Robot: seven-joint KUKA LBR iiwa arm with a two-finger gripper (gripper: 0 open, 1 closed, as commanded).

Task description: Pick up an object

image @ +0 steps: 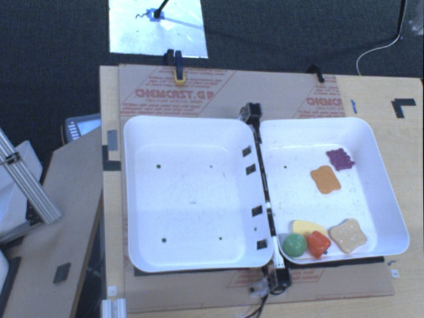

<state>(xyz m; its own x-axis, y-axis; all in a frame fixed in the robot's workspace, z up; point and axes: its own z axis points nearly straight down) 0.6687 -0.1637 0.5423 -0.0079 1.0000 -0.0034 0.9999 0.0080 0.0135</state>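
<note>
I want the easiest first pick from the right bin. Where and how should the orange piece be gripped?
Probably from straight above, closing across the narrower width of the orange piece. It lies flat and alone on the floor of the right bin, apart from the purple piece and the walls, so both long edges look free for fingers.
</note>
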